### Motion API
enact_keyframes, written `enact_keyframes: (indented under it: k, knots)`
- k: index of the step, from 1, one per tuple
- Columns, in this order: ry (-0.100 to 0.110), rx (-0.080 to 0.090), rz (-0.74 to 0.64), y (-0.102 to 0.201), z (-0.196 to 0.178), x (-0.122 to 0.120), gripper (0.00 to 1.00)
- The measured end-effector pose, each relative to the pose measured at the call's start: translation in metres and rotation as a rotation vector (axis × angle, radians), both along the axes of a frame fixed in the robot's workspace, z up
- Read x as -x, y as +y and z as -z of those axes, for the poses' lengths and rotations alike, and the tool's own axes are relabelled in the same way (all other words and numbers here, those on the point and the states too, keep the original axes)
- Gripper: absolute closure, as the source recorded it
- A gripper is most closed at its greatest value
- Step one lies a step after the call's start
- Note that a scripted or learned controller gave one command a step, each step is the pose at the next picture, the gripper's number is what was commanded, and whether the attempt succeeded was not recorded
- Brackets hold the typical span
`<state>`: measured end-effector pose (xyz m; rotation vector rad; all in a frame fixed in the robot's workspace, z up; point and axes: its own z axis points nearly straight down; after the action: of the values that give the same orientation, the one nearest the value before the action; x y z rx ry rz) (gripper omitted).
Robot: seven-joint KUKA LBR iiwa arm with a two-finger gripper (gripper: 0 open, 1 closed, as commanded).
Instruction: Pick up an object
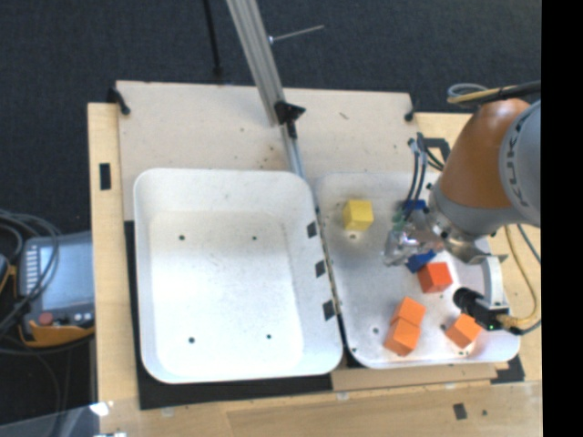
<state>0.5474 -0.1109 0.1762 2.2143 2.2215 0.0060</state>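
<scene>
Claw at right-centre of frame, state unclear. Nearest orange block looks light, rigid; grip flat opposite faces.

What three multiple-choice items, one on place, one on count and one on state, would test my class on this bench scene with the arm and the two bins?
1. Where does the yellow block lie?
A. In the right bin
B. In the left bin
C. On the bare bench

2. How many orange blocks lie in the right bin?
A. One
B. Three
C. Six

3. How does the tool stand?
A. Raised high over the left bin
B. Low in the right bin beside a blue block
C. Parked off the bench

Key: 1 A, it sits near that bin's upper left; 2 B, three sit in its lower part; 3 B, it reaches down next to the blue block.
</scene>
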Motion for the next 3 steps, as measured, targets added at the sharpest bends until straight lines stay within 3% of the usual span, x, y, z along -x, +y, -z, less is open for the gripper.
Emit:
enact_keyframes:
  k: [2,3]
  knots:
    - [-0.001,0.001,-0.001,-0.008,-0.089,0.001,1.00]
    - [0.005,-0.001,-0.004,0.048,-0.076,-0.004,1.00]
